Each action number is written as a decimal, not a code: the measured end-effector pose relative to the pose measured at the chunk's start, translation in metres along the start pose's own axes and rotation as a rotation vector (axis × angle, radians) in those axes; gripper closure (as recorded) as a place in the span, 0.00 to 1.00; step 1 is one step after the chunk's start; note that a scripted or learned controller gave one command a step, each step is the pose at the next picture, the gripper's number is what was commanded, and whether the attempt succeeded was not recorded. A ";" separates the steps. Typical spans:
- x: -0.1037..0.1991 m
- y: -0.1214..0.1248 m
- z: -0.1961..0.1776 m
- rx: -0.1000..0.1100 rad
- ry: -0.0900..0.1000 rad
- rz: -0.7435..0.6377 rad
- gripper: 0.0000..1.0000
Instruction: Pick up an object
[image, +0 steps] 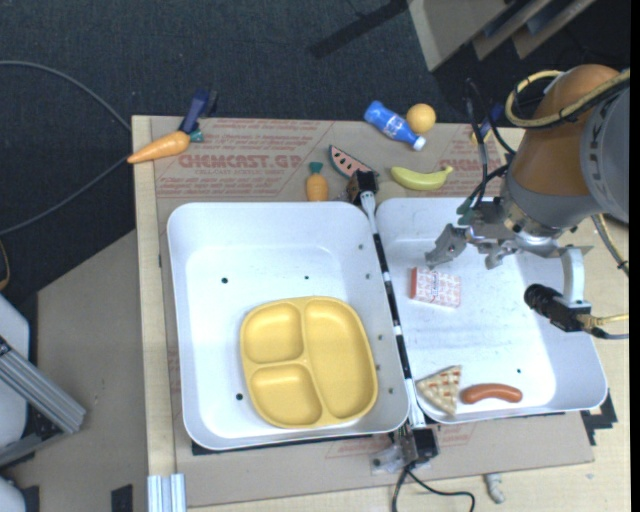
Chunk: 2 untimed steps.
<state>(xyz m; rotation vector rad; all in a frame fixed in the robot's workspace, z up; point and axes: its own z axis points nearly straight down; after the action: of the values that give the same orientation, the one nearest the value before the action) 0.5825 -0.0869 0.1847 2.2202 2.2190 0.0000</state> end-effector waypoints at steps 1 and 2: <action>-0.004 0.030 0.087 0.006 0.003 -0.001 0.00; -0.004 0.032 0.075 0.001 0.001 -0.002 1.00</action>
<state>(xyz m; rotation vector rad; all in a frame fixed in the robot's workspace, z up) 0.6147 -0.0910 0.1094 2.2186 2.2224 -0.0001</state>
